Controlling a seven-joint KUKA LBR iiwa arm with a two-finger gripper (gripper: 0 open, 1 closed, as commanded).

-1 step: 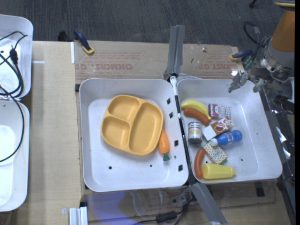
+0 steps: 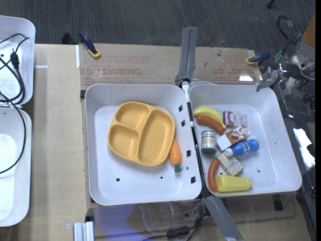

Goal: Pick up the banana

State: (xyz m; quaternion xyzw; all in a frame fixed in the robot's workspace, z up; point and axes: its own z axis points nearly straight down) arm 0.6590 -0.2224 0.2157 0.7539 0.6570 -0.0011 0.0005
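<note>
Mustard bottle, banana share right bin.

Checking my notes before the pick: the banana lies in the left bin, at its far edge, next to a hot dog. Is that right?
Not quite. The camera view shows the banana in the right bin, not the left. The rest holds: it lies near that bin's far edge, with a hot dog right beside it.
</note>
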